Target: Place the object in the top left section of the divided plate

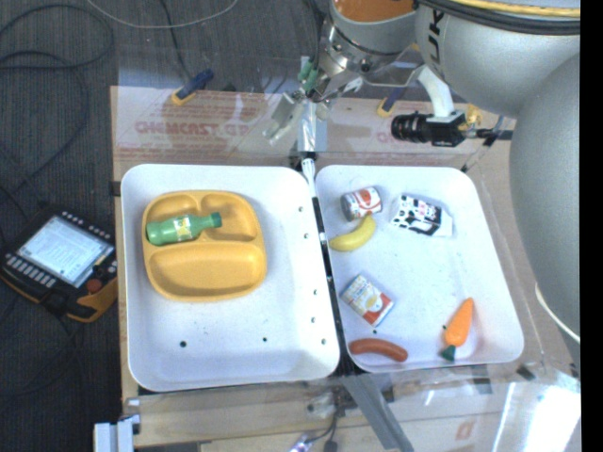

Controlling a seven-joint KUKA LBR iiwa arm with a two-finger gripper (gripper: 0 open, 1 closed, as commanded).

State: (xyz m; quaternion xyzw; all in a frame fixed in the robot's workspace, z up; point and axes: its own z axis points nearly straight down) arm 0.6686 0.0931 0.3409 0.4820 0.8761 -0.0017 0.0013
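Clearly the arm is the biggest thing in view, a grey bulk with an orange band filling the 1 to 2 o'clock corner, its wrist tilted so the gripper hangs above the bench beyond the far rim where the 2 bins meet, at about 12 o'clock. Nothing can be seen between its fingers, and how far apart they stand I cannot tell from this angle. Next in size, the left bin carries the yellow divided plate, and the right bin holds loose items. The green bottle lies on its side in the plate's top left section, at about 10 o'clock, its cap end crossing the ridge toward the neighbouring section. Judged from this, the placing looks essentially done, and the step in hand is a clean retreat: keep the gripper high and clear of the plate so nothing nudges the bottle, which could roll off the ridge. Smaller things in the right bin are a banana, a carrot, a sausage, a can and 2 small cartons.
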